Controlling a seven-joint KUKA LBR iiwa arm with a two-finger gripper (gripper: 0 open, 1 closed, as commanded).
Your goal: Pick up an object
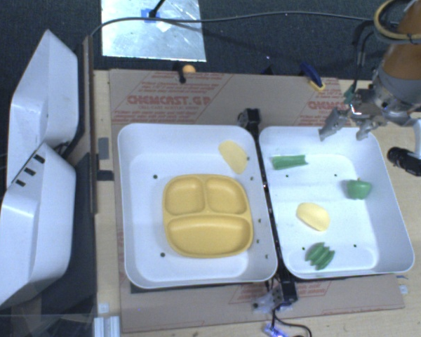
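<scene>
You are at the approach step; the gripper (348, 126) hangs over the far rim of the right bin (396, 220), fingers apart, holding nothing; the nearest object, the green stick (289, 161), lies to its left; next you must lower onto it.

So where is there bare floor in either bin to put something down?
Right bin: the middle, between green stick, green piece and yellow lump. Left bin: crowded by the yellow tray; only strips along its walls.
</scene>
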